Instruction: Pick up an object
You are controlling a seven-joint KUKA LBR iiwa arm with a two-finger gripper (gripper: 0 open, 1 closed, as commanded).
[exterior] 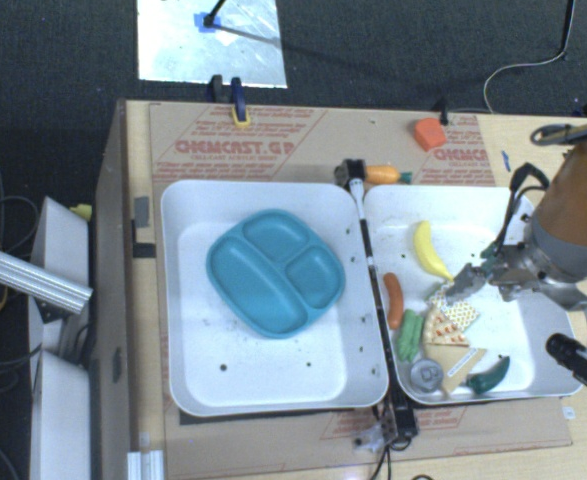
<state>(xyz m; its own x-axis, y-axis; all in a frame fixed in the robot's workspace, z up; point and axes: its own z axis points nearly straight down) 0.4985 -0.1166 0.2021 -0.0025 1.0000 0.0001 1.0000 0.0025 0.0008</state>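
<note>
The right bin [493, 203] holds several toy foods. A yellow banana [431, 250] lies near its middle, and a red sausage [394, 300] and a green pickle [409, 336] lie along its left wall. A waffle-patterned cracker [455, 317] rests on a pale wedge [443, 336]. At the front lie a round metal lid [425, 376], a tan stick [463, 367] and a dark green pepper [489, 375]. My gripper [462, 282] reaches in from the right, low over the bin, just above the cracker and right of the banana. Nothing is visibly held.
The left bin [203, 368] holds a blue divided plate [275, 271]. Beyond the bins, an orange carrot [383, 175] and an orange block [429, 133] lie on the cardboard. The arm's grey body [573, 238] covers the right bin's right side.
</note>
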